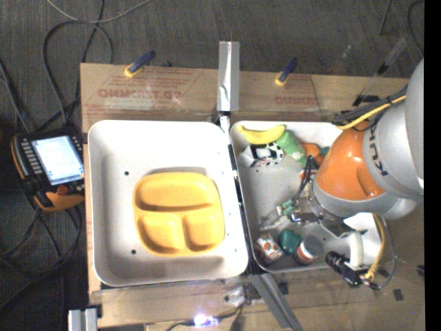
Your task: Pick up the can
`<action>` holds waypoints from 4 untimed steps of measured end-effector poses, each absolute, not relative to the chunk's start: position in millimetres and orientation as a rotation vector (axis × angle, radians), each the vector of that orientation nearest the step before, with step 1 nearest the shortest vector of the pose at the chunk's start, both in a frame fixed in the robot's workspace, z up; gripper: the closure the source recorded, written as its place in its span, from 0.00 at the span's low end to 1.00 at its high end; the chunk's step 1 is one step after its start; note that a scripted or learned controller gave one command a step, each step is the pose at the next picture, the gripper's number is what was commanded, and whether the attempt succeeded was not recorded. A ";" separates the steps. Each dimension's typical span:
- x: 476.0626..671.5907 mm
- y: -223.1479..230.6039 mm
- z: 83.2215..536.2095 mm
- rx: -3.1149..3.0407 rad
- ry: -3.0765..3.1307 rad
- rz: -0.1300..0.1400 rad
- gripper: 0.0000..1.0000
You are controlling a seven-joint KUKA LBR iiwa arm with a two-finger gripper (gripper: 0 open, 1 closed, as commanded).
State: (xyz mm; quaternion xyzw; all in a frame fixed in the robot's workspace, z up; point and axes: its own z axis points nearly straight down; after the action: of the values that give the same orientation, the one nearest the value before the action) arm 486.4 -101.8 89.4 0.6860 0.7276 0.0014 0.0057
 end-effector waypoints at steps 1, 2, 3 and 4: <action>487.3 -150.6 89.3 1.949 2.451 0.009 0.00; 488.0 -150.0 99.0 1.949 2.450 0.011 1.00; 542.5 -153.4 208.2 1.853 2.536 -0.005 1.00; 498.2 -202.8 250.3 1.569 2.720 -0.004 1.00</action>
State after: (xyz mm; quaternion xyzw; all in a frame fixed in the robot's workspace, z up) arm 498.2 -202.8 250.3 0.4998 0.8661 -0.0014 0.0008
